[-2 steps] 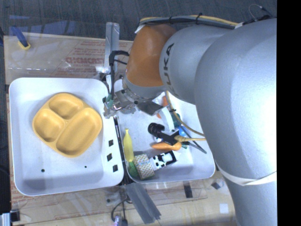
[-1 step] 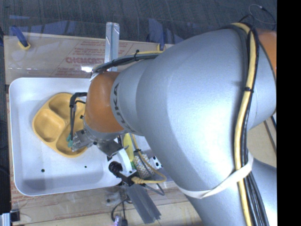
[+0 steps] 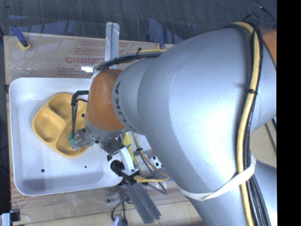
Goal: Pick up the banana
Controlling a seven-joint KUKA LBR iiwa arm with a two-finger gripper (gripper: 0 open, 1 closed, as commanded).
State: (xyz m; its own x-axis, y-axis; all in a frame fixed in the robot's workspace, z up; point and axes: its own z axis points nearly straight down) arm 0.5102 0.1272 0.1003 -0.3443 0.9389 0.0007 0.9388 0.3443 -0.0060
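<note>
From the overhead camera, my smooth grey arm swells across the right side, its glossy orange band hanging over the shallow white bin. In that bin lies a rounded yellow plastic dish, moulded into compartments, partly under my wrist. My pincer points past the bin's near edge; I cannot tell whether it is open or closed. I cannot pick out the banana for certain: a smooth yellow strip peeks out beneath my wrist, beside a small black-and-white thing.
</note>
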